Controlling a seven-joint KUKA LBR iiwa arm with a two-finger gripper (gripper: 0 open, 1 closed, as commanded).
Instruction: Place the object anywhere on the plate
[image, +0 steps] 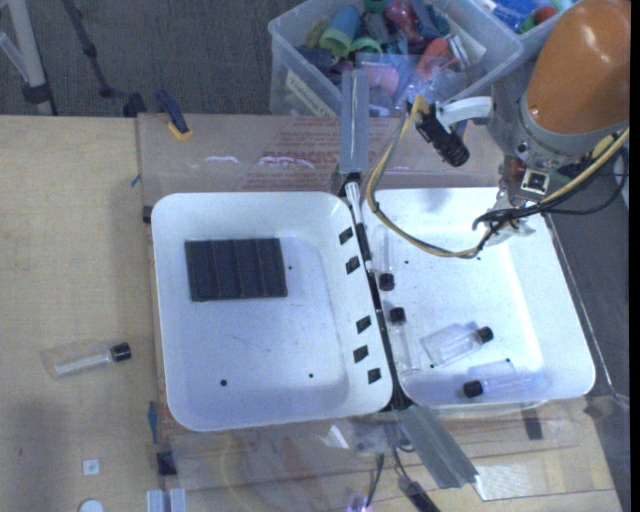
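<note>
Vials, clear with black caps, are what I count first: two lie in the right bin (560, 330), one (457, 342) tilted near its middle and one (500, 384) along its near wall, the two close together but apart. A third vial (88, 357) lies on the bench (70, 250) to the left, well outside both bins. From this feed I cannot tell which vial is the task's object. One plate (236, 269), dark, rectangular and ribbed, lies flat in the far left part of the left bin (330, 390), with nothing on it. I count two white bins, side by side and touching along a central divider that carries a row of small black tabs. A few small dark pieces, two or three, sit in the right bin just beside that divider; they are too small for me to identify.

One arm (580, 70), with its orange band, enters at the upper right, partly cut off by the picture's edge. Its gripper (505, 215) hangs above the far right part of the right bin, well apart from the vials and the plate. I cannot tell how the end effector stands; its tip is blurred against the white bin wall. A yellow cable (385, 170) loops from the arm across the right bin. One clear tub (300, 70) of coloured objects stands behind the bins, its contents hard to make out.
</note>
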